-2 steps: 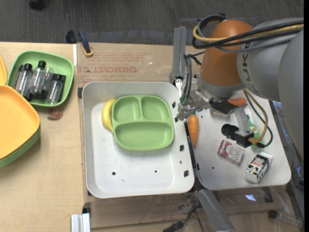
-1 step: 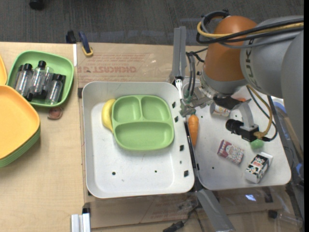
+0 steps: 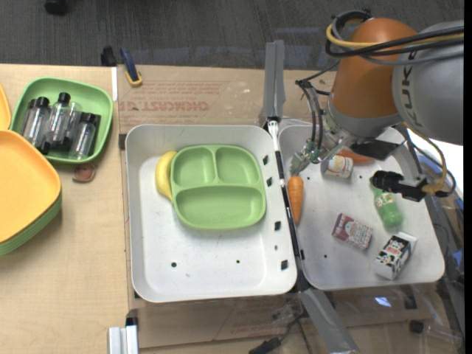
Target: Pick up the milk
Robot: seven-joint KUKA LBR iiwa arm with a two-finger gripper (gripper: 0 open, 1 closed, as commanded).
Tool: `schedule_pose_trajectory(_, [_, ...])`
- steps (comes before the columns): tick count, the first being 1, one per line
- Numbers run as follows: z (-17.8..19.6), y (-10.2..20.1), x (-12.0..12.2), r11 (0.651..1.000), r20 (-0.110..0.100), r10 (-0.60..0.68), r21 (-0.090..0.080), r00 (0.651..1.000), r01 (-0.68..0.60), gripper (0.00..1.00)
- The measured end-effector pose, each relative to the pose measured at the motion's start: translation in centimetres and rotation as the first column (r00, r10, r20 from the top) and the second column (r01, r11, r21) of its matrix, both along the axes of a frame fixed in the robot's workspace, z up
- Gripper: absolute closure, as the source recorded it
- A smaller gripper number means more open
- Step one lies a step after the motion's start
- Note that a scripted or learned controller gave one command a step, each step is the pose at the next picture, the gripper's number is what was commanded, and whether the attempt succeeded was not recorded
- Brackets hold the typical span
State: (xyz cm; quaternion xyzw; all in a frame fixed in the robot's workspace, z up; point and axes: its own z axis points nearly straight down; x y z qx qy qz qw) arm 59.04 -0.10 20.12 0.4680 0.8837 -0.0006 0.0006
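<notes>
The milk (image 3: pixel 392 255) is a small white carton with black cow patches. It lies in the front right corner of the right bin (image 3: pixel 324 271). My gripper (image 3: pixel 313 154) hangs under the orange wrist over that bin's back left part. It is close to a small white cup (image 3: pixel 340 166) and just above the top of a carrot (image 3: pixel 295 197). The milk lies well away from the gripper, toward the front right, with nothing touching it.
A pink carton (image 3: pixel 352 231) lies left of the milk, and a green bottle (image 3: pixel 389 209) with a black cap lies behind it. The left bin (image 3: pixel 147 257) holds a green divided plate (image 3: pixel 218 186) and a yellow item (image 3: pixel 163 174). Beside the bins are a green tray of bottles (image 3: pixel 63 120) and orange plates (image 3: pixel 26 190).
</notes>
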Motion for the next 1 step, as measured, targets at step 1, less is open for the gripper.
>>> schedule_pose_trajectory(1, [-1.07,-3.47,2.72,0.951,0.0,-0.308,-0.001,0.951,0.308,1.0])
